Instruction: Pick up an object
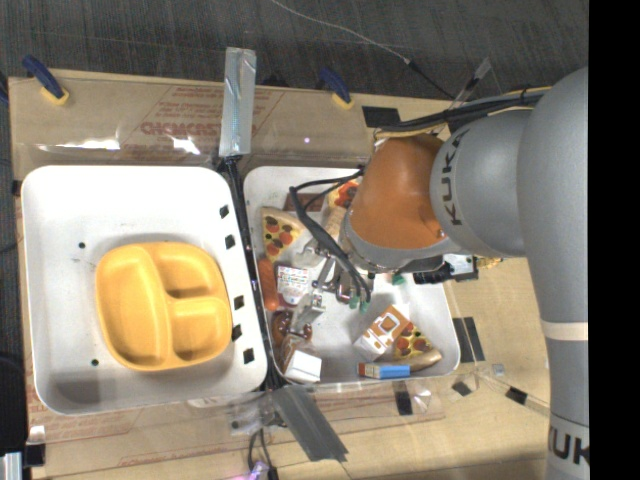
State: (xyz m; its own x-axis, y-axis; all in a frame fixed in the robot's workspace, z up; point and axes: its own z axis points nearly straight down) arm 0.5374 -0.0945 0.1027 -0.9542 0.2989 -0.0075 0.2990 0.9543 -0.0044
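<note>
Claw (322,286) sits low in the right bin (258,183), in the clutter at its left-centre. Whether it's open or shut: can't tell, the metal bits merge with the wrappers and cables below. Nothing visibly clamped in it, so no grip to report. Arm (480,183) leans in from the right w/ the orange band (395,198) over the bin's top half, hiding whatever lies under it. That's prob. why the wrist is angled: to get the claw down between packed items.

Candidates for the pick are all in the right bin. Just beside the claw, a small white packet w/ red print (292,281). Above that, a pizza-slice-looking thing (280,232) near the bin's left wall. Below, a brown item (283,328) and a white block (303,367) near the bottom-left corner. To the right, a white-and-orange box (383,333) touching a second pizza-slice piece (418,346), w/ a marker-like stick, blue and red (390,370), along the bottom wall. Items crowd together, so a clean grab looks hard; the packet seems the nearest target.

Left bin (50,188) holds a yellow divided tray (160,303), well apart from the claw. Both bins rest on a cardboard-covered surface (120,108), clamped by blue clips (45,78), likely to stop sliding.
</note>
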